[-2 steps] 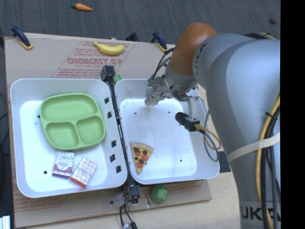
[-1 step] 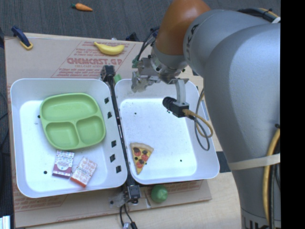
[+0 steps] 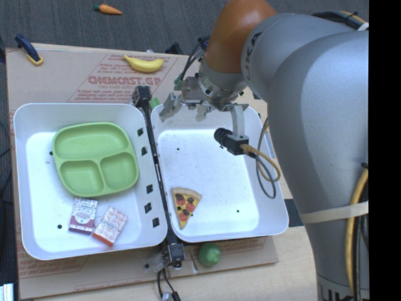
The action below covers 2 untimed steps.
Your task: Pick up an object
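A toy pizza slice (image 3: 185, 205) lies near the front left corner of the right bin (image 3: 250, 221). In the left bin (image 3: 25, 187) sits a green divided plate (image 3: 95, 157), with two small snack packets (image 3: 83, 215) (image 3: 110, 224) in front of it. My gripper (image 3: 185, 110) hangs over the back edge of the right bin, well behind the pizza slice. Its fingers stand open with nothing between them.
A toy banana (image 3: 144, 62) lies on the cardboard behind the bins. A green ball (image 3: 210, 254) rests outside the right bin's front edge. A carrot (image 3: 109, 9) and a blue-and-yellow clamp (image 3: 28, 49) lie farther back. A black module with a yellow cable (image 3: 233, 142) hangs off the wrist over the right bin.
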Tool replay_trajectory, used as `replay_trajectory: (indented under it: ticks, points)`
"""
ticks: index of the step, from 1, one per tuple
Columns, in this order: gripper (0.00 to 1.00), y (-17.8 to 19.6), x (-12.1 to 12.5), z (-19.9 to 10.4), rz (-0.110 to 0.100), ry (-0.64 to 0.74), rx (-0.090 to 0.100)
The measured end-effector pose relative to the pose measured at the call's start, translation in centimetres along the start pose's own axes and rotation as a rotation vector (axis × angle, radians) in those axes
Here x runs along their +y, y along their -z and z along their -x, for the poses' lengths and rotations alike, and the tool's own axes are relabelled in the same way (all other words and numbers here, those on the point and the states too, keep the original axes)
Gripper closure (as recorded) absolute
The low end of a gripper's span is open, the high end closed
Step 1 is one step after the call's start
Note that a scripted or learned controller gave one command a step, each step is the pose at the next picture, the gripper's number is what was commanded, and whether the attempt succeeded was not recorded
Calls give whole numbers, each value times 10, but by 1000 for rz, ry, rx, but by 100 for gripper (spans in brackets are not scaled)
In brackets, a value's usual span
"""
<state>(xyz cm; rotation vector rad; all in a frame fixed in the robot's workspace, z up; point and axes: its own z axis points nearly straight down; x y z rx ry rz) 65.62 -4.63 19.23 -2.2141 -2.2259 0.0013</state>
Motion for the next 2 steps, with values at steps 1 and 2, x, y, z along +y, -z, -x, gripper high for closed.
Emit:
replay_trajectory:
  ticks: [1, 2]
  points:
    - [0, -102, -1, 55, -4, 0, -2]
    - [100, -90, 0, 54, -2, 3, -3]
